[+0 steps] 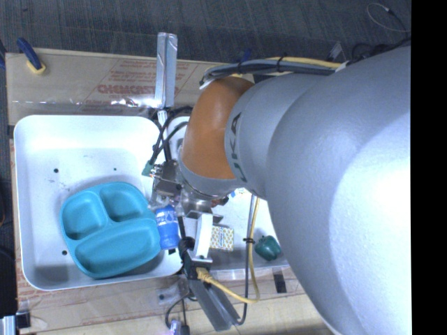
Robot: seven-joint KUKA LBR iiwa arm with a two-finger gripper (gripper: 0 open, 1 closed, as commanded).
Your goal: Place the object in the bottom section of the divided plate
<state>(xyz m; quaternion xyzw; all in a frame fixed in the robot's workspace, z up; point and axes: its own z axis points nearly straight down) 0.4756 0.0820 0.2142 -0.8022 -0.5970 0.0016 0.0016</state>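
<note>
Plate first: a teal divided plate sits at the lower left of the frame, inside the left white bin. Just right of it, touching its edge, is a blue object beneath the gripper; whether the jaws clamp it, I cannot tell. Further right lie a patterned packet and a dark green object
</note>
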